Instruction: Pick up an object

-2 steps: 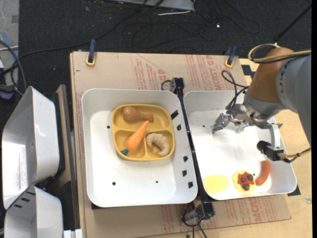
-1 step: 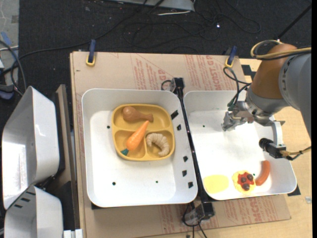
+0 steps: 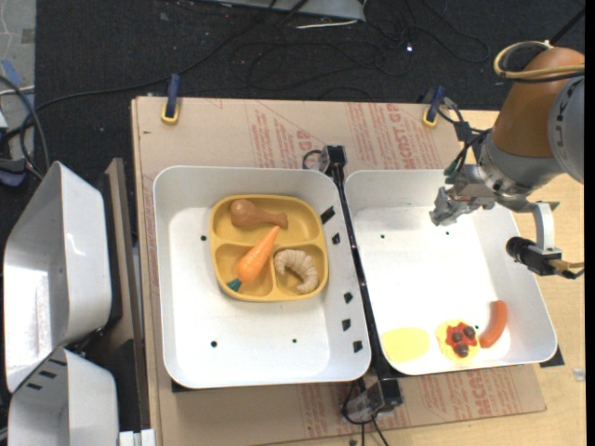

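Arm comes in from 3 o'clock; hand hangs over the upper part of the right bin, nothing visibly between its tips. Whether they're apart or together: cannot tell, too small and dark. Pickable things in that bin all sit along its 6 o'clock edge: sausage tilted at about 5 o'clock from the hand, red-and-yellow piece just beside it, flat yellow disc further toward 7 o'clock. Left bin holds a yellow divided plate with drumstick, carrot and shrimp, well apart from the hand. Judgement: step is approach, no grasp made yet. Sausage looks like the best target: raised, narrow, grippable; the disc looks too flat. To do it well, travel toward 5 o'clock, line the tips across the sausage's short axis, descend centred, and keep off the bin wall close by at 4 o'clock. Risk: it rolls or the tips nudge the neighbouring piece.
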